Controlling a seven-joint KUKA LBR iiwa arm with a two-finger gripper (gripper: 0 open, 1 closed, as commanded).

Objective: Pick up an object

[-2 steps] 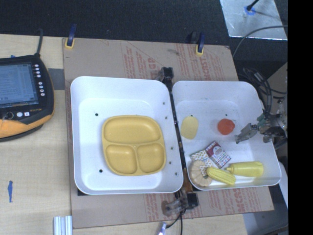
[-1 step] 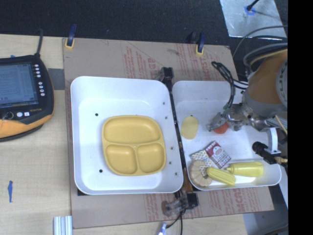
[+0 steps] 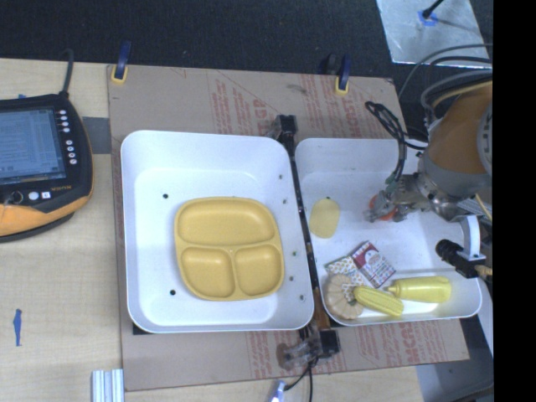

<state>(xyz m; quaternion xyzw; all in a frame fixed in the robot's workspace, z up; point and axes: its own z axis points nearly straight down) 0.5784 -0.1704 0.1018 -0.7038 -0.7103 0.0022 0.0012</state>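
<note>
My hand (image 3: 389,208) is low in the right bin (image 3: 352,153); can't tell its state. Yellow cup (image 3: 325,217) lies beside it, corn (image 3: 378,301) near the front wall. Risk: closing on bare floor, nudging the cup away.

Both bins (image 3: 142,224) are white. The divided plate (image 3: 228,247) is pale yellow, as is the cup (image 3: 325,217). The corn (image 3: 378,301) and bottle (image 3: 419,289) are bright yellow. The packet (image 3: 371,264) is red and white (checked pattern). The arm (image 3: 459,136) is grey and orange.
</note>
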